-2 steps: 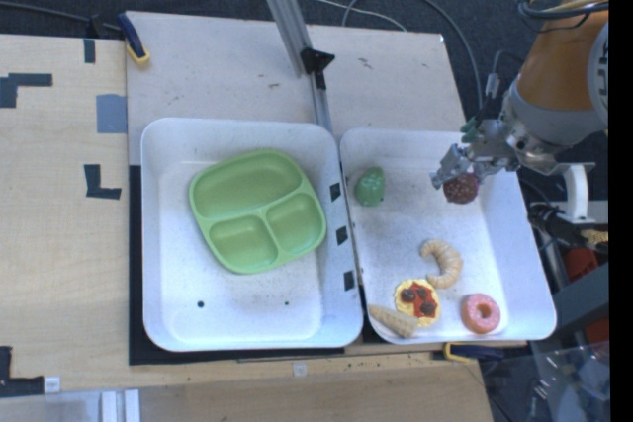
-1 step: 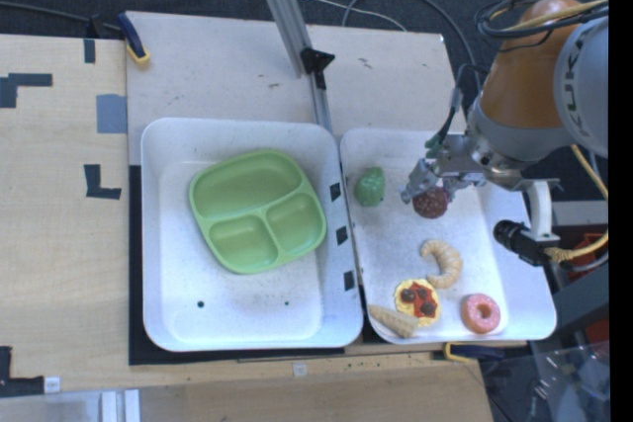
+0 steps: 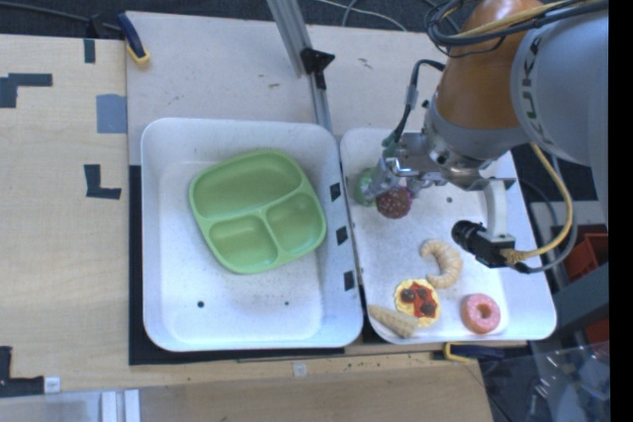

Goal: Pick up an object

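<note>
Two shallow white bins sit rim to rim on the pale wooden tabletop [image 3: 198,64]. The left bin [image 3: 148,212] holds a smooth green plastic plate [image 3: 257,211] with rounded corners, moulded into three compartments and turned at a slant. Bare speckled floor runs all round it, widest along the near wall.

The right bin [image 3: 391,257] is more crowded. The grey arm [image 3: 485,84], with its glossy orange band, hangs over the far half, and the jaws stand at the bin's far left, right above a dark red, knobbly, rounded piece [image 3: 395,205]. Whether they are wide, narrow or closed on anything cannot be told, since the wrist hides them. Just left of the red piece a small green lump [image 3: 367,184] lies close against the wall shared with the left bin, so there is little room on that side.

An open patch of floor separates these from the near items. A pale curved pastry [image 3: 442,263] lies mid-bin, with a round yellow tart topped in red [image 3: 417,299] just beside it. A pink ring doughnut [image 3: 481,313] lies to the right, and a tan ridged wedge [image 3: 393,320] rests against the near left rim
</note>
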Action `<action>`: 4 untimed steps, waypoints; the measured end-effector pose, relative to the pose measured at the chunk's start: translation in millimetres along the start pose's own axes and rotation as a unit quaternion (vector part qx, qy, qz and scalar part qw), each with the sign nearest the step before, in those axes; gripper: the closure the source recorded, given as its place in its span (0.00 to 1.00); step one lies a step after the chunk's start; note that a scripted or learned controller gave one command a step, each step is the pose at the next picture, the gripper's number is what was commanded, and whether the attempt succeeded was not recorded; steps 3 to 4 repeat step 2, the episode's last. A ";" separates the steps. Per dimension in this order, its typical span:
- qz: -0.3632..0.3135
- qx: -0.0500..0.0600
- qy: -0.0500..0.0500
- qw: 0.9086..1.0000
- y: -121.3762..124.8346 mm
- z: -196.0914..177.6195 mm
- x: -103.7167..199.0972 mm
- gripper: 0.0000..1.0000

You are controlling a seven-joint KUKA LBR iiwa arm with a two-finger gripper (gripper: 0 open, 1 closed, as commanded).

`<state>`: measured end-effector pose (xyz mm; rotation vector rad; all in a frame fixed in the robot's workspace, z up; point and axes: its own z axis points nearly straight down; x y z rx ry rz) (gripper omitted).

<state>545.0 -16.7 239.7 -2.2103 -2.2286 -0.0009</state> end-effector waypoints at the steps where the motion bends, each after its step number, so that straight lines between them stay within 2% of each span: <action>1: 0.000 0.001 -0.001 1.000 -5.9 10.4 60.7 1.00; 2: 0.000 0.001 -0.001 1.000 -9.0 6.4 109.2 1.00; 4: 0.000 0.001 -0.001 1.000 -9.0 6.4 109.2 1.00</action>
